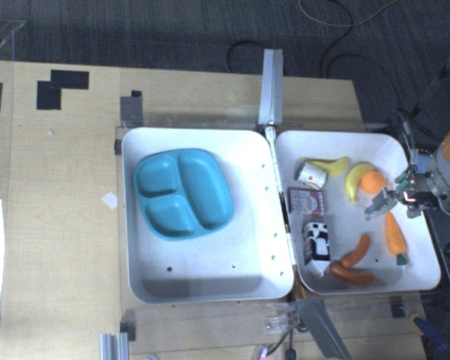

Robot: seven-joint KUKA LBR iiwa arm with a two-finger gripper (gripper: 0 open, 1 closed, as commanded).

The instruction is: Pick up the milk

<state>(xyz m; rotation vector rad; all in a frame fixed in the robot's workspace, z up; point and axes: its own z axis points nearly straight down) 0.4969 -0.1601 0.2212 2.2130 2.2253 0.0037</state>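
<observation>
Milk (pixel 317 241), a small cow-patterned carton, lies near the left wall of the right bin (pixel 422 280), well apart from the hand. Going left to right: the left bin (pixel 202 287) holds a blue divided plate (pixel 184 193). In the right bin sit a red-and-white packet (pixel 306 199), a white cup (pixel 312 174), a banana (pixel 351 173), two sausages (pixel 352 262), an orange (pixel 373 181) and a carrot (pixel 394 236). The hand (pixel 388 202) hovers by the orange, fingers spread, gripping nothing.
</observation>
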